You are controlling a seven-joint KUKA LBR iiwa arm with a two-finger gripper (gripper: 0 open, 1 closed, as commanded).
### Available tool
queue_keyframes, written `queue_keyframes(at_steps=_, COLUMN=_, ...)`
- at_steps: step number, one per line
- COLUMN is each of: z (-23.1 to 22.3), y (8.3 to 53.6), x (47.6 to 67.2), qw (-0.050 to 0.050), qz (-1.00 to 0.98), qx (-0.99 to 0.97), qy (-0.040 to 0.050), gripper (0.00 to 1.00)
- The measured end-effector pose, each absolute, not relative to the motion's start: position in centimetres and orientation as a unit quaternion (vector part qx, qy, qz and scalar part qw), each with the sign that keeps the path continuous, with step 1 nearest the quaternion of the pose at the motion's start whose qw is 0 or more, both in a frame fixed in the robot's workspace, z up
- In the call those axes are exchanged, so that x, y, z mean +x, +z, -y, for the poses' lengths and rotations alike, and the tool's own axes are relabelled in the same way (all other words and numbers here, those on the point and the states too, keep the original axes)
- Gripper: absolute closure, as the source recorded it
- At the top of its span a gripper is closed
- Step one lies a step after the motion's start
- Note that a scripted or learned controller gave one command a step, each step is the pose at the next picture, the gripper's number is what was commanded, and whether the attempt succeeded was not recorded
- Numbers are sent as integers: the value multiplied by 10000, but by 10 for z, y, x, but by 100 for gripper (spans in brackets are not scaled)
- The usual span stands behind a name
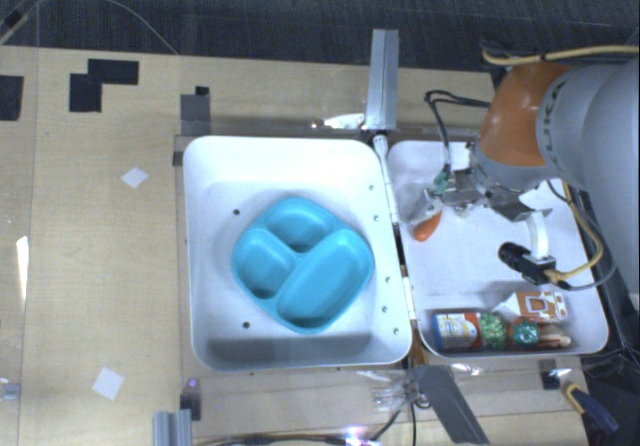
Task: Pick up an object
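My gripper (438,198) hangs low over the upper left part of the right bin (470,274), coming in from the right under the grey arm with its orange band (515,124). A small orange carrot-like piece (427,226) lies just below and to the left of the gripper, close to the bin's left wall. I cannot tell whether they touch. Along the right bin's front edge lie a small jar with a red label (455,329), two green round pieces (492,331), a small printed box (543,306) and a brown stick (556,340).
The left bin (215,184) holds a blue divided plate (302,262) in its middle. A metal divider post (382,84) stands between the bins at the back. The arm's body covers the right bin's upper right corner.
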State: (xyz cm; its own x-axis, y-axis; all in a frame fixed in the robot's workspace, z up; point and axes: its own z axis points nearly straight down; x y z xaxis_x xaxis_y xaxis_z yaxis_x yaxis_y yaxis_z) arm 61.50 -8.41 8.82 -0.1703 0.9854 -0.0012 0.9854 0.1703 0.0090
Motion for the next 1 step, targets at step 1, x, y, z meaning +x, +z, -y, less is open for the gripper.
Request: queue_keyframes(at_steps=1, z=63, y=187, x=636, qw=33, qz=-7680, qx=6405, qy=24, gripper=0)
